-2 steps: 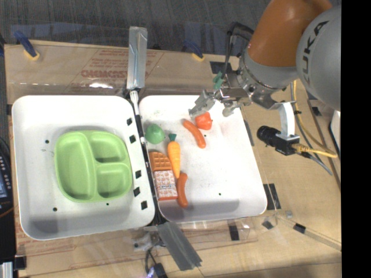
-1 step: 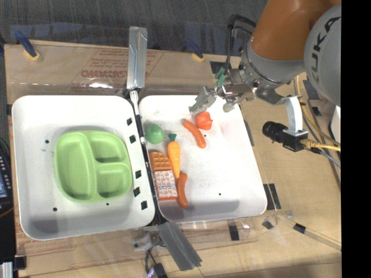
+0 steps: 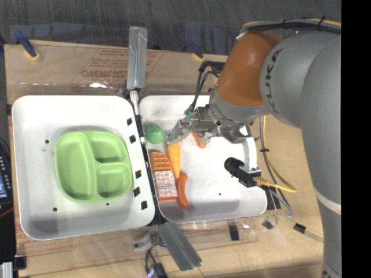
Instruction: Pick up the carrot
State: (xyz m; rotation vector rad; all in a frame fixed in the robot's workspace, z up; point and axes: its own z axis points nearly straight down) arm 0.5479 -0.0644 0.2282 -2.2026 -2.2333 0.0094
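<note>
Jaws' opening cannot be told as the gripper (image 3: pixel 184 126) hangs just above the carrot (image 3: pixel 174 158).

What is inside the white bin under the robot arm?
The right bin holds a carrot, a green ball, a boxed snack and an orange piece. The arm covers its upper right part.

Looks down from up high at a slant on both white bins (image 3: pixel 23 155), arm (image 3: pixel 290 57) coming in from right.
</note>
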